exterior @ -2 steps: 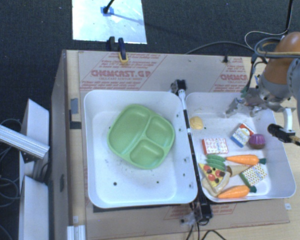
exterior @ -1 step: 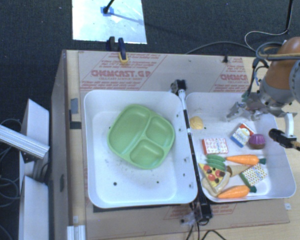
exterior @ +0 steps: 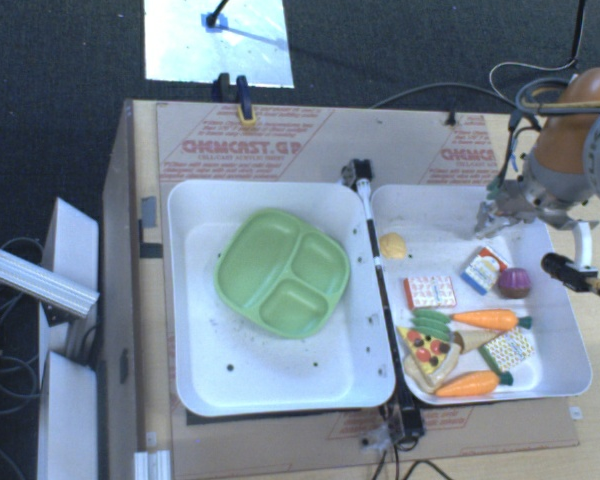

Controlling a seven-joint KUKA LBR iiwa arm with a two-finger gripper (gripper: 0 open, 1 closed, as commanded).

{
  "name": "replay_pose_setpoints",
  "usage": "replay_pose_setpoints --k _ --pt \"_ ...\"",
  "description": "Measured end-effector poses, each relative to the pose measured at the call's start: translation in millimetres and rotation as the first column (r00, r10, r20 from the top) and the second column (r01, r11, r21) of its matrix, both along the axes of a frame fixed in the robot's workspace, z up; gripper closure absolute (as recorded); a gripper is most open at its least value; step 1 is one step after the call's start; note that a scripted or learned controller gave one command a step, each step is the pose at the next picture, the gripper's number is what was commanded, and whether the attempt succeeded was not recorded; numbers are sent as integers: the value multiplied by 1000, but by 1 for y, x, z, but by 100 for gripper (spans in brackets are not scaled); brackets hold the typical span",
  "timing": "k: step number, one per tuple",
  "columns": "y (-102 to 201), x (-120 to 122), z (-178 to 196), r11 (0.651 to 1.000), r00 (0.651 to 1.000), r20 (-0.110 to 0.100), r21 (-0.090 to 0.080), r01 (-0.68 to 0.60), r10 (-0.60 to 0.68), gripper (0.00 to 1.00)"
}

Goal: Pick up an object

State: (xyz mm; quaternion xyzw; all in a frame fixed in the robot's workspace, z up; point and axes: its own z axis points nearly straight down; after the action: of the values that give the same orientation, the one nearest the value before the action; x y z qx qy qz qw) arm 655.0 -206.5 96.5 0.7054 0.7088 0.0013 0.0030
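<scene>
Where dark carpet (exterior: 40,68) surrounds, cardboard-topped bench (exterior: 280,138).

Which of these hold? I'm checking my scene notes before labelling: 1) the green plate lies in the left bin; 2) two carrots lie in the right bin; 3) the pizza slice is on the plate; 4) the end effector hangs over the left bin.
1) True: the green plate lies in the left bin.
2) True: one carrot and a second carrot lie in the right bin.
3) False: the pizza slice lies in the right bin.
4) False: the end effector is over the right bin's far side.
</scene>
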Motion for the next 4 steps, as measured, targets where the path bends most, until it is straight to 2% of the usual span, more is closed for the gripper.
replay_pose_setpoints --k 1,2,3,4 --pt "0 0 0 1000 1000 0 0 0 0 0" --pt "0 14 -10 1000 1000 -6 3 1 -1 0" --pt "0 16 1 1000 1000 2 0 -2 2 100" --pt "0 16 1 1000 1000 1 0 -2 2 0"
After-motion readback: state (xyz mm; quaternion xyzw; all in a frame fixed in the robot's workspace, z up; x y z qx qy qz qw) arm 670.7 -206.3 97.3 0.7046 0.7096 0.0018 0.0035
